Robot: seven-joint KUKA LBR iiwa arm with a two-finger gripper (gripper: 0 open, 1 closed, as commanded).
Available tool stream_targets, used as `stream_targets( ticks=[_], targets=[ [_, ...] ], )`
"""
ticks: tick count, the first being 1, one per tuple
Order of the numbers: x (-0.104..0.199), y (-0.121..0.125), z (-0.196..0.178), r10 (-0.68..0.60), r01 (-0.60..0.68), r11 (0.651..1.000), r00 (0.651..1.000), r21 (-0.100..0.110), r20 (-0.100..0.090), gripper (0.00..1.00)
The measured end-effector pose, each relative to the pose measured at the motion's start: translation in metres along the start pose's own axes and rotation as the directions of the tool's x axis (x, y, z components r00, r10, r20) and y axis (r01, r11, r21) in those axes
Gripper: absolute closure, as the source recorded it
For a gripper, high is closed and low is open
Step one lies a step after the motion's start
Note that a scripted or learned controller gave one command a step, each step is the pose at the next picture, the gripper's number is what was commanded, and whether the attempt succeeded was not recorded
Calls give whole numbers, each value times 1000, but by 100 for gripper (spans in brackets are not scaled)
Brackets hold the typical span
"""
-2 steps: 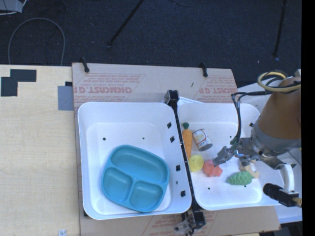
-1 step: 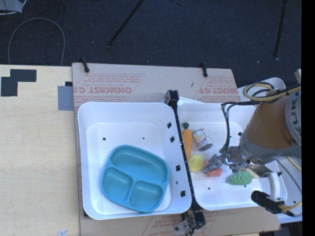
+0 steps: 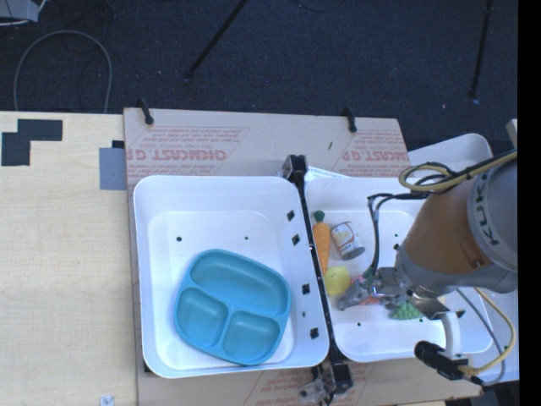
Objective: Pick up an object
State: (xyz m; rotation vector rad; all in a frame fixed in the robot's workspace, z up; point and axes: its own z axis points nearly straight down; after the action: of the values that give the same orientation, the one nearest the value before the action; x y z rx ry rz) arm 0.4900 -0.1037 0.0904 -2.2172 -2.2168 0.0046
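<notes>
1. You are looking down on a table (image 3: pixel 59 269) that carries two shallow white bins side by side, the left bin (image 3: pixel 156 197) and the right bin (image 3: pixel 359 353).
2. In the left bin you see a blue divided plate (image 3: pixel 232 305) lying flat toward the near side, with three compartments.
3. In the right bin, close to the wall shared with the left bin, you see an orange carrot (image 3: pixel 322 240) lying lengthwise along that wall.
4. Just right of the carrot lies a small can (image 3: pixel 346 239), tipped on its side.
5. Nearer the front, just below the carrot, sits a yellow lemon (image 3: pixel 337 279).
6. The arm (image 3: pixel 456 227) comes in from the right over the right bin, its orange band above the wrist.
7. The hand (image 3: pixel 357 295) is low in the right bin, pointing left, with its tips just beside the lemon on the lemon's right and near side.
8. You cannot tell how far the fingers are parted, since they blur into the dark metal of the hand; nothing is visibly held between them.
9. A small green object (image 3: pixel 406 310) sits just below the wrist, partly covered by it.
</notes>
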Motion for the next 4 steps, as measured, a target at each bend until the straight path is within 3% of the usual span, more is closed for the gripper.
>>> stream_targets(
  ticks=[1, 4],
  targets=[
    [-2, 0, -12, 7, -7, 1000, 1000, -1, 0, 100],
    [-11, 3, -165, -1, 1, 1000, 1000, -6, 2, 100]
  ],
)
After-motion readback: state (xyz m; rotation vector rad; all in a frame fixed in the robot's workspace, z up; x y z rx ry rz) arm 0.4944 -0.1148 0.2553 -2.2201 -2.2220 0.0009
